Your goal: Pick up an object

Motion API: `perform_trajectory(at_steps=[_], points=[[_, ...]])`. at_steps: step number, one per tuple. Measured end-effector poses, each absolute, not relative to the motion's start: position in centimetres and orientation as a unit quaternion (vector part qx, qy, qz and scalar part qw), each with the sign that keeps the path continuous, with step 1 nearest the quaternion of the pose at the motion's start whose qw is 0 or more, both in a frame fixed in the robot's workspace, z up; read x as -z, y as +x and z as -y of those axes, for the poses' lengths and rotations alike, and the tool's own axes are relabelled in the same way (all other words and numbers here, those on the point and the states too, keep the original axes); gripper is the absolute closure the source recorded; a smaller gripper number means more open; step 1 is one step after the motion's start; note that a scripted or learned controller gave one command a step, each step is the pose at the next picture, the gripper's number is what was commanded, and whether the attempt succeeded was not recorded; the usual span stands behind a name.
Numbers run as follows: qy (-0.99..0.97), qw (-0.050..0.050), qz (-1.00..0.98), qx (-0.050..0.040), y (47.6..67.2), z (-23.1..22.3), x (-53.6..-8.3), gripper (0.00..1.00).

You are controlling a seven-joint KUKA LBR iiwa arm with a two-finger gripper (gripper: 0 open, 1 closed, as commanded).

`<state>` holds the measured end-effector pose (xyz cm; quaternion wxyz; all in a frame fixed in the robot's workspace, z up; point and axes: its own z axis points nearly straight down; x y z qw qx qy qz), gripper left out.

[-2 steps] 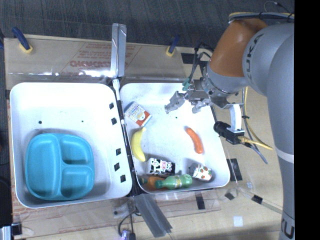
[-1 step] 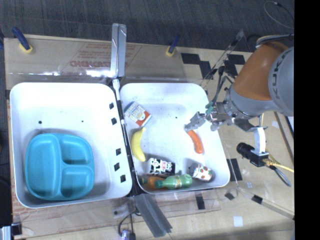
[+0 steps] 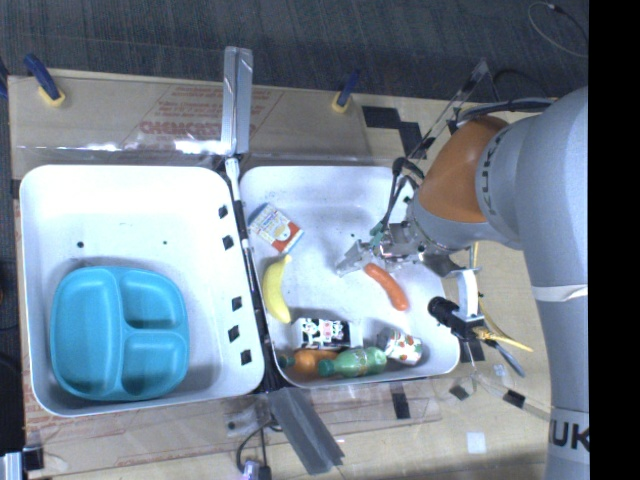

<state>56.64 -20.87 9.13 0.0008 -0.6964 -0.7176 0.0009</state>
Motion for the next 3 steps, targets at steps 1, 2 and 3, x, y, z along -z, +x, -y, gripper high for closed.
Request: perform_trajectory(at_steps=[1,2,3], points=[[-0.695,0.001,0.719,-0.0013,56.7,20.9,-10.1,1.00],[-0.695,0.001,0.719,-0.0013,56.7,20.9,-10.1,0.00],[-0.669,0.001,0.743,-0.0005,49.1,20.1,-9.1,0.00]])
